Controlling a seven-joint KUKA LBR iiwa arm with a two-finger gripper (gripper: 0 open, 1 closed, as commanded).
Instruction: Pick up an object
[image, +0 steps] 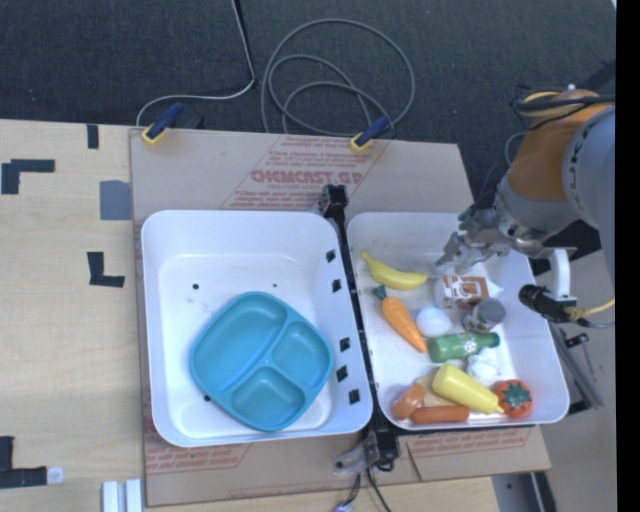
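Observation:
My gripper (462, 250) hangs over the far part of the right bin (420, 228), just above a small orange and white carton (464, 290). Nothing shows in its grasp. Below it lie a yellow banana (394, 275), an orange carrot (403, 322), a white ball (433, 320), a grey can (488, 315) and a green bottle (458, 346). Nearer the front edge sit a yellow pepper-like piece (466, 388), a red tomato (514, 398) and an orange sausage shape (438, 413).
The left bin (170, 250) holds a blue divided plate (262, 358). A black divider strip (345, 300) runs between the bins. Cables (330, 80) loop on the dark floor behind the bench. The arm's orange band (545, 150) stands at the right.

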